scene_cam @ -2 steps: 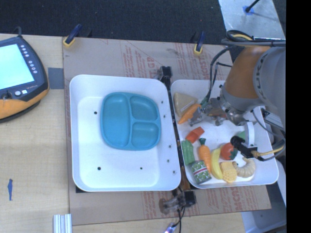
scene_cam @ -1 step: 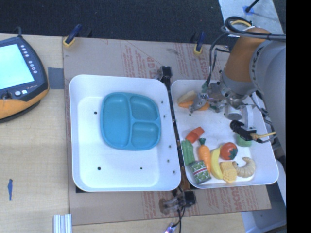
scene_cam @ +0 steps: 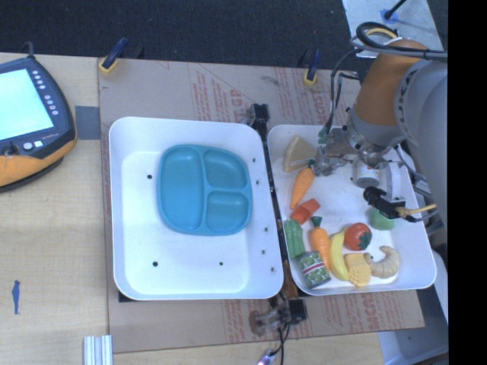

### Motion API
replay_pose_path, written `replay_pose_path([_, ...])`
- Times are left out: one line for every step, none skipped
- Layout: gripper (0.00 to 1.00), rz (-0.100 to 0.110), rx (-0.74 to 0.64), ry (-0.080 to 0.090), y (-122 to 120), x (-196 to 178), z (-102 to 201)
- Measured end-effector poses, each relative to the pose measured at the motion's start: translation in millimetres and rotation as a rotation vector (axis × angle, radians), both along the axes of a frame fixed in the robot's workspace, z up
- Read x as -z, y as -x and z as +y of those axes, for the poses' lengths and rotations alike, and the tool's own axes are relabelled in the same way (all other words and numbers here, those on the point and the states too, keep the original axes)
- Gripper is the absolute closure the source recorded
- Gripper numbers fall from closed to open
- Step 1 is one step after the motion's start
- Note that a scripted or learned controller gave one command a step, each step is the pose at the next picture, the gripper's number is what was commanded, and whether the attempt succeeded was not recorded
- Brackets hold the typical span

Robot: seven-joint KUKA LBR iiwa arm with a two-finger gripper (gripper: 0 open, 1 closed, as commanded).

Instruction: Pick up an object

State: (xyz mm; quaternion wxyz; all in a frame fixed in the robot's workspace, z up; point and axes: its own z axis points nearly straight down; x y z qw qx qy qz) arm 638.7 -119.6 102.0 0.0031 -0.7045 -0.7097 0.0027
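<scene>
— We see the grey arm's gripper (scene_cam: 329,158) low in the right white bin (scene_cam: 411,280), beside the orange plastic carrot (scene_cam: 302,186).
— Its fingers? We cannot tell how they stand.

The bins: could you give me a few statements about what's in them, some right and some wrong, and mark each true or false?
1. The blue plate lies in the left bin. True.
2. The toy food is piled in the left bin. False: it is in the right bin, mostly along its left and near sides.
3. The tomato sits beside the banana. True.
4. The hand hovers over the blue plate. False: it is over the far part of the right bin, near the upper carrot.
5. The plate has three compartments. True.
</scene>
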Motion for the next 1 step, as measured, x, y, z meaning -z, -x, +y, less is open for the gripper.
replay_pose_path([0.0, 0.0, -0.001, 0.0, 0.1, 0.1, 0.1])
